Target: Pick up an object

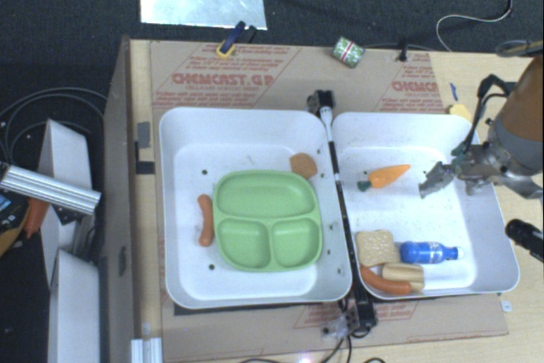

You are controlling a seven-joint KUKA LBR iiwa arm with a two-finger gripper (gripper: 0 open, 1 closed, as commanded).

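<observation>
The right bin (484, 268) holds an orange carrot (387, 176) at its upper left, and a blue bottle (429, 252), a cracker-like toast square (376, 247) and a hot dog in a bun (393, 278) along its front. My gripper (442, 177) hangs over the right bin's middle right, just right of the carrot and apart from it. Nothing shows between its fingers. The left bin (183, 183) bears a green divided plate (268, 218), a sausage (205, 220) left of it and a brown cookie (303, 165) behind it.
A small green can (347, 52) and a yellow-and-blue clip (231, 41) lie on the cardboard behind the bins. A black clamp (321, 103) sits where the bins meet. Cables and white boxes (64, 200) crowd the left side.
</observation>
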